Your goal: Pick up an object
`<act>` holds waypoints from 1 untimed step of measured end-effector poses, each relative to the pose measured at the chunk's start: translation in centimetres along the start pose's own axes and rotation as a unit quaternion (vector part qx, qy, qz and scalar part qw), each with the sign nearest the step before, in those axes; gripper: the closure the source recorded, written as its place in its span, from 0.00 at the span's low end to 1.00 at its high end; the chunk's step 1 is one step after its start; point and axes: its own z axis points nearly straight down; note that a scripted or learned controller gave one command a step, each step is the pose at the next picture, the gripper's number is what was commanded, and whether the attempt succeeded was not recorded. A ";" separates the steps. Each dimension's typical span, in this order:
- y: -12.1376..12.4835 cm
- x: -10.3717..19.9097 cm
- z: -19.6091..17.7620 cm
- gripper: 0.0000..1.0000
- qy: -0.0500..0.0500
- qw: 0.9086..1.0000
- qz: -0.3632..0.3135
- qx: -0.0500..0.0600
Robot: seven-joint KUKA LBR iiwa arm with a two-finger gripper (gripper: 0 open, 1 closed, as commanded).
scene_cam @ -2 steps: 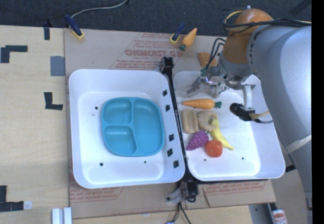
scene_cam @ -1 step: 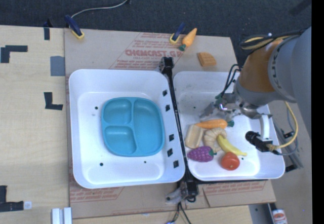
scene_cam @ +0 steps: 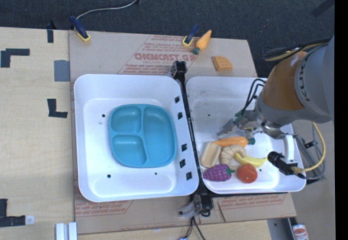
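White plastic fills most of my feed: two shallow bins sit side by side on a cardboard sheet. The left bin holds a blue divided plate, lying flat near its middle. The right bin holds the toy food, all bunched in its near half: a carrot, a tan bread-like piece left of it, a pale croissant shape beneath it, a banana to its right, then purple grapes and a red tomato closest to the front wall.

The arm reaches in from my right, its orange band prominent, its far side cut off by the frame. The gripper sits low in the right bin, just above the carrot's upper edge. From here the tips are a dark grey tangle against cables and shadow, and I cannot tell whether it is released or clenched, nor whether it touches the carrot. I see nothing lifted off the bin floor.

Outside the bins, on the cardboard behind them, lie a small orange carrot-like piece by a blue-and-yellow clamp, and an orange block. A second clamp sits at the sheet's far left corner.
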 end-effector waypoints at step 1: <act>10.6 0.3 0.2 0.00 0.001 1.000 0.000 0.001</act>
